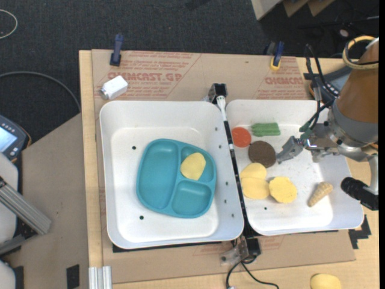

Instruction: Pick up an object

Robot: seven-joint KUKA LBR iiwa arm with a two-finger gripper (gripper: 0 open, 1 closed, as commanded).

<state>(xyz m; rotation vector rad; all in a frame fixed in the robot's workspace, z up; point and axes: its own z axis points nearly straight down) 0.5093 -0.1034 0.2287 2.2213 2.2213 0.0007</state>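
In the right bin (337, 221), the claw (287, 152) hangs just at three o'clock of a brown disc (262, 153).

Its grey fingers look spread apart with nothing between them. Around the disc lie a red piece (241, 137) at ten o'clock, a green block (265, 129) at twelve, and yellow pieces (255, 182) at six. Best to centre over the disc and descend straight, clear of its neighbours.

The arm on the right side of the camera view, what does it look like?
The arm has a wide orange band above a grey wrist section. Black cables run along it near the bench's back edge. The gripper is dark grey metal, with slim fingers.
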